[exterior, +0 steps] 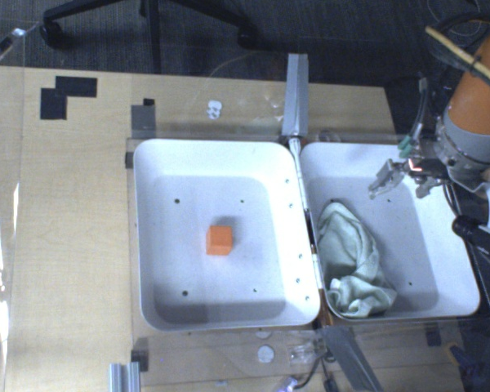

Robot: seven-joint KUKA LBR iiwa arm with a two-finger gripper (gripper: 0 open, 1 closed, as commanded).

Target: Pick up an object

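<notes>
**Gripper Hung Over the Right Bin, Cloth Below and to Its Left**

Nearest the camera, at the bottom of the view, the front rims of the two bins met at a dark clamp. Just behind that rim, in the right bin (441,251), lay a crumpled pale-green cloth (353,260). It sat against the bin's left wall, its long axis running from the front corner back toward the middle of the bin, with the thicker folded bundle at the near end.

A little farther back, in the left bin (155,219), a small orange block (220,240) rested alone near the centre of the floor, well apart from every wall.

Farther still, over the back right part of the right bin, the gripper (402,180) hung from the grey arm (474,137) with its orange band. The coming move turned on this relation: the cloth lay toward the camera and to the view's left of the gripper, near it, while the block lay well apart, across the divider between the bins. The cloth therefore looked the readier target, though a loose cloth would likely bunch and slip rather than lift cleanly.

The two fingers appeared spread, one slanting toward the view's left and the other toward its right, with bare bin floor showing between them; at this resolution the spread was probably real but hard to judge finely. Nothing sat between the fingers, and they touched neither the cloth nor the bin.
</notes>
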